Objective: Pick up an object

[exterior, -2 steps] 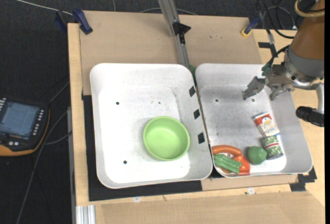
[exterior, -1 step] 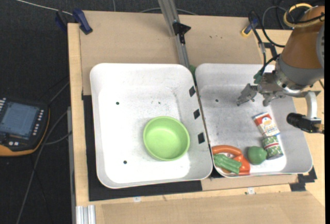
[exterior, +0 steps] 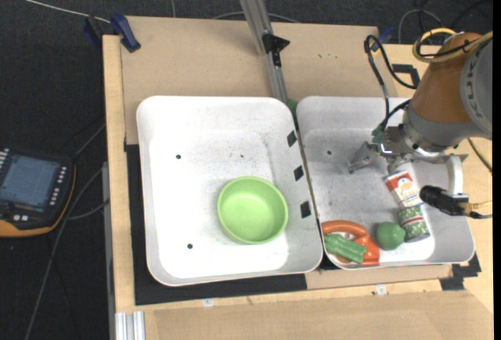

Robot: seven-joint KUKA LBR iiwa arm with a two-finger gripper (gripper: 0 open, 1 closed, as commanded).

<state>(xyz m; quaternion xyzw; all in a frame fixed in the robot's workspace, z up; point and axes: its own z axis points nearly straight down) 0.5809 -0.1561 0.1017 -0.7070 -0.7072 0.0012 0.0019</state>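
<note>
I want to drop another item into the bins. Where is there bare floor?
Most of the left bin is bare, behind and left of the green bowl. The right bin is bare along its back, left of the gripper. Its front is crowded: bottle, green ball, orange-green toy.

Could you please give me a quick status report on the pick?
Gripper low in right bin, nothing between fingers. Bottle, green ball and orange toy lie nearer the front, untouched. Green bowl in left bin.
</note>
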